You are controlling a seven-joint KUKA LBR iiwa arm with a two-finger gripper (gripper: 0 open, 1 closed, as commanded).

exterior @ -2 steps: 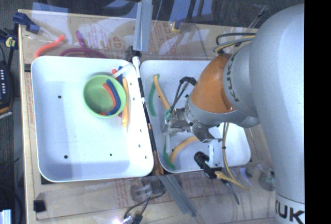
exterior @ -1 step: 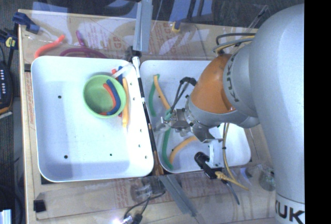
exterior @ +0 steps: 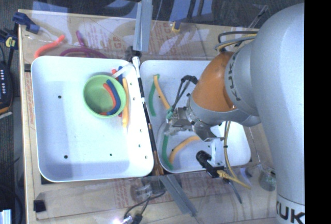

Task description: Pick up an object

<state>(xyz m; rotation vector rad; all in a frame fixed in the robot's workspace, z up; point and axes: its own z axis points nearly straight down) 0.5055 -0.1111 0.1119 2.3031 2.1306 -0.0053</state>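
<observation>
My gripper point(exterior: 175, 120) hangs low over the left half of the right bin point(exterior: 243, 158), under the orange-banded wrist. Just below it lie a green curved strip point(exterior: 165, 146) and a yellow curved strip point(exterior: 182, 145). Another green strip point(exterior: 152, 94) and a thin yellow strip point(exterior: 161, 94) lie further back in the same bin. I see nothing between the gripper's parts. The left bin point(exterior: 77, 155) holds a green bowl point(exterior: 98, 96) with a red piece point(exterior: 110, 95) and a blue piece point(exterior: 117, 89) in it, and an orange stick point(exterior: 124, 106) beside the bowl.
The arm's big grey body covers the right bin's right side. A divider wall point(exterior: 146, 114) runs between the bins. Behind the bins lie an orange tube point(exterior: 49, 46) and a purple loop point(exterior: 83, 52) on the bench.
</observation>
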